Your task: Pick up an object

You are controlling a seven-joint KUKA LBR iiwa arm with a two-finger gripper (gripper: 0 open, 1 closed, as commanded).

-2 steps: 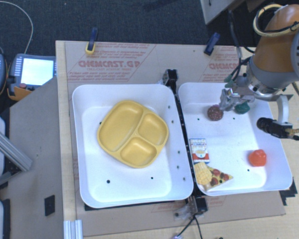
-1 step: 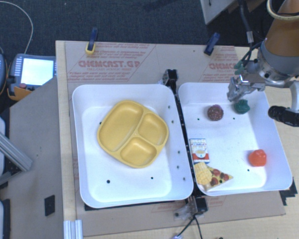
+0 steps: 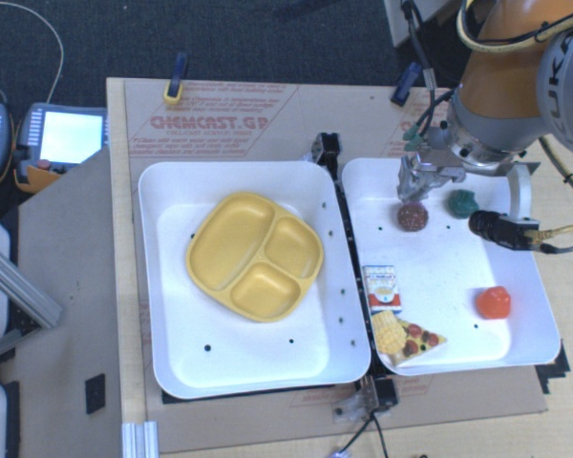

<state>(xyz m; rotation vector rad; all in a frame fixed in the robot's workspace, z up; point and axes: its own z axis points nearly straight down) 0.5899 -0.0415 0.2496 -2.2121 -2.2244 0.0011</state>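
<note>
My gripper (image 3: 413, 193) hangs over the far part of the right bin (image 3: 525, 343), pointing down. Just below it in the view lies a round dark-brown object (image 3: 413, 218), close to the gripper's tip; I cannot tell whether they touch. A green object (image 3: 461, 201) lies to the right of it. A red round object (image 3: 494, 301) sits near the bin's right side. A small carton (image 3: 381, 287) lies by the bin's left wall. In front of the carton are a corn cob (image 3: 387, 329) and a pizza slice (image 3: 420, 340).
The left bin (image 3: 162, 256) holds a yellow divided plate (image 3: 255, 255). A black clamp (image 3: 327, 147) sits at the far end of the wall between the bins. The arm's black cable and fitting (image 3: 501, 227) hang over the right bin's far right.
</note>
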